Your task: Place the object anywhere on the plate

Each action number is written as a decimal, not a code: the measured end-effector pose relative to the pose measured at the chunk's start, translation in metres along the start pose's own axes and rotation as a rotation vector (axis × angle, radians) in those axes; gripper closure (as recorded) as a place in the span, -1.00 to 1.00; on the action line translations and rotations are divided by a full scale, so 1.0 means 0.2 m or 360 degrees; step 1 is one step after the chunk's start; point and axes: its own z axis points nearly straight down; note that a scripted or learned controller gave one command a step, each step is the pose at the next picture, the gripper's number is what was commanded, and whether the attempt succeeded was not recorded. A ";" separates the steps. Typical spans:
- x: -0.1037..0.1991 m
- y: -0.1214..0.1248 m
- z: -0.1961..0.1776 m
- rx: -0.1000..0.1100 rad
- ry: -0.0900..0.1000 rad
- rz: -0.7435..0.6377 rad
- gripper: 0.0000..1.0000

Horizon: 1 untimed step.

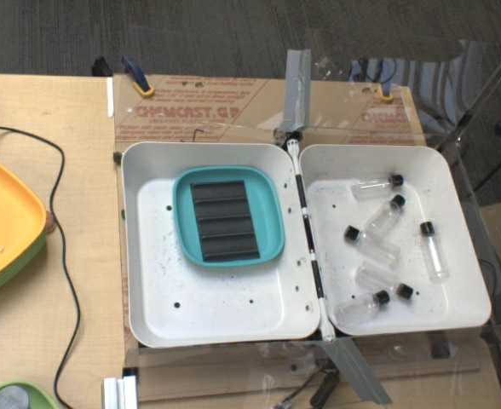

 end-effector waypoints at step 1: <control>0.00 0.00 0.00 0.0000 0.0001 0.0002 -1.00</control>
